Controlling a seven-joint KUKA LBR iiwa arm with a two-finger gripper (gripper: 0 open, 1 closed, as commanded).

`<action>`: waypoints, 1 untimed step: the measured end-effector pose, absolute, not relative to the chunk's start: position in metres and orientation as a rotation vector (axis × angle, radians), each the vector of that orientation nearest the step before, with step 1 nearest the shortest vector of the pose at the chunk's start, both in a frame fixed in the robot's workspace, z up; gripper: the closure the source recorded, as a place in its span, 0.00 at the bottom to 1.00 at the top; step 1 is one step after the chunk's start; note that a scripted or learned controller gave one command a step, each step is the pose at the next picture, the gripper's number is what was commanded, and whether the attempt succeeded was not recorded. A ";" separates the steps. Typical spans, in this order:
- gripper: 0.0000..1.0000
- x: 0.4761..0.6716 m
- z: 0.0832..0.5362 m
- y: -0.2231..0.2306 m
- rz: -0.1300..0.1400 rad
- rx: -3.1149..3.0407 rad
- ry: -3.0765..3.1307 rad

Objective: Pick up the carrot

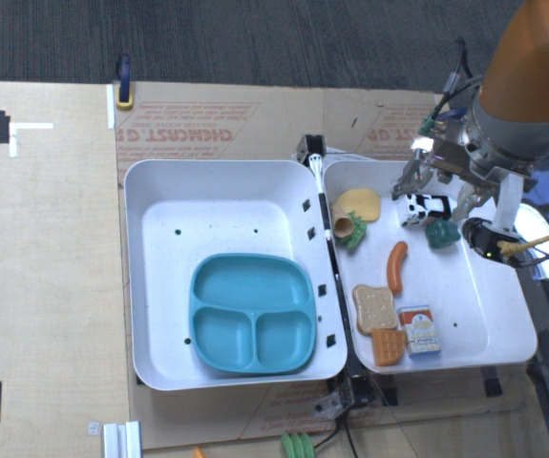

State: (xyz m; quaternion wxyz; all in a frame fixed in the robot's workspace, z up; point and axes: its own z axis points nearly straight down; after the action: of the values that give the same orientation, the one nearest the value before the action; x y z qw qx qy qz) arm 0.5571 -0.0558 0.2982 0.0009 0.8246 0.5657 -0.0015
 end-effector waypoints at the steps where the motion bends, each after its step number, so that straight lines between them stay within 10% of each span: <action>1: 0.00 0.539 0.256 -0.019 -0.008 2.561 1.822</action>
State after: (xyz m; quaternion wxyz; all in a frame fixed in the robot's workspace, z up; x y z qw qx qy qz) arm 0.5394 -0.0195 0.2556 -0.0007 0.8149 0.5796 -0.0025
